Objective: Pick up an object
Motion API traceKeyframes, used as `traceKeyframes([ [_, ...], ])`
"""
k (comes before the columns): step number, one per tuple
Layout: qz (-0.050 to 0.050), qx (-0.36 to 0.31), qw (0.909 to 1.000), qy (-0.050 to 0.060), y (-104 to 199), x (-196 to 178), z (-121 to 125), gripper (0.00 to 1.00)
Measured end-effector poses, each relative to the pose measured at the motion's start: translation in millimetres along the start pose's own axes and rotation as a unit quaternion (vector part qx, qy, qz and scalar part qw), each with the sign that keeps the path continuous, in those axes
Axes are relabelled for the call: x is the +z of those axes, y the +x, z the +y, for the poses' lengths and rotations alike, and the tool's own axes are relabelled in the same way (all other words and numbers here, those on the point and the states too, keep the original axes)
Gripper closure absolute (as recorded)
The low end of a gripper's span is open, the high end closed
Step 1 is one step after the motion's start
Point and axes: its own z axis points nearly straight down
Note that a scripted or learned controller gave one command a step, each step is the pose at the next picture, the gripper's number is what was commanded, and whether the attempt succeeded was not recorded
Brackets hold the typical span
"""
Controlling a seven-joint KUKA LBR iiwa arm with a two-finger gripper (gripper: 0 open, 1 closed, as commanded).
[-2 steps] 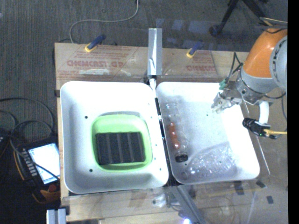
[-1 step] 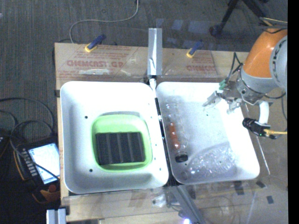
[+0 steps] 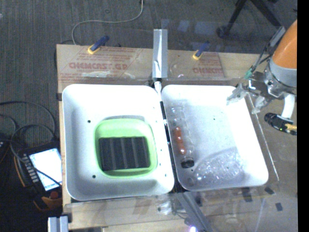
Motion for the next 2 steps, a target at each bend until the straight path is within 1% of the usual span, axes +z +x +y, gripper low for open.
traceKeyframes([
  [1, 0.001, 0.000, 1.0000, 0.000, -10.4, -35.1, -39.3, 0.00],
  [2, 0.001, 0.046, 0.9989, 0.001, -12.8, -41.4, -95.3, 0.00],
])
